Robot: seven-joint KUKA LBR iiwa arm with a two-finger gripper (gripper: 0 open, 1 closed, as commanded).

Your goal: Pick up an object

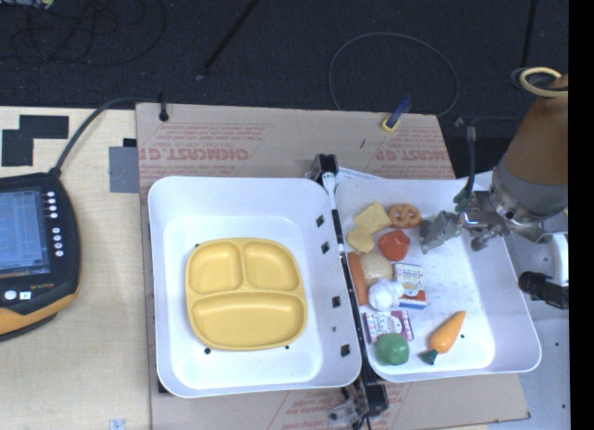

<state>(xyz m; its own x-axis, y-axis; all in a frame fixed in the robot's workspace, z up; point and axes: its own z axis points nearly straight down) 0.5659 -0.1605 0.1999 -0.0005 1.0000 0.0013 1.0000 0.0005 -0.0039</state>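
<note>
1. Claw (436,230) hovers over the right bin (501,326); whether open or closed, I cannot tell.
2. Toy food crowds that bin's left side; the carrot (447,333) lies apart.
3. Best target: the carrot, approached straight down.

Dark carpet floor (278,29) with cables; cardboard sheet (278,140) over pale bench (93,354).

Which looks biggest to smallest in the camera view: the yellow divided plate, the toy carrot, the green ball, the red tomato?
1. yellow divided plate, by far
2. toy carrot
3. green ball and red tomato look alike, so unranked
</note>
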